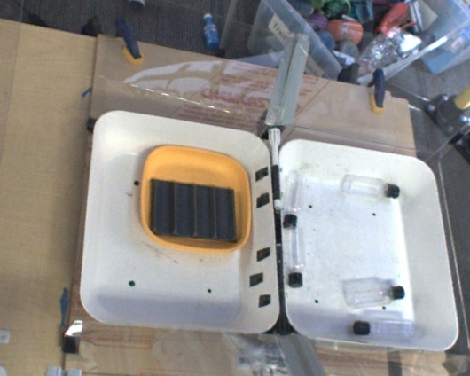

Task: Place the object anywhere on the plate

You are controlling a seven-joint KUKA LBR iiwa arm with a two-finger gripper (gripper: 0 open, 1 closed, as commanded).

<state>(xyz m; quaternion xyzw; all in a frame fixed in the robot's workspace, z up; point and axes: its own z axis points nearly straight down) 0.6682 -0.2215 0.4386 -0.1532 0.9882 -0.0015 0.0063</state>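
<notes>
Judging from how things lie, the placing step looks done: a dark ribbed block [194, 211] rests flat on the orange plate [204, 161], inside its rim and filling most of its floor. The plate sits in the left bin [161, 300], toward that bin's far edge and a little nearer the divider between the two bins than the outer wall.

The right bin [343, 238] carries several clear vials with black caps. One vial [365, 188] lies near the far edge, another vial [369, 293] lies toward the near right corner, a third vial [383, 327] rests against the near wall, and a slim vial [292, 247] lies along the divider side. All are well apart from the plate.

Whether the tool is spread or pressed together I cannot tell.

If the block is the task's thing, what remains is probably only to leave it where it rests. If a vial is meant instead, the next move would call for a descent into the right bin, a grip across a slippery round body, and a carry over the divider to the narrow strip of plate beside the block. The wooden surface [10, 188] around the bins plays no part.
</notes>
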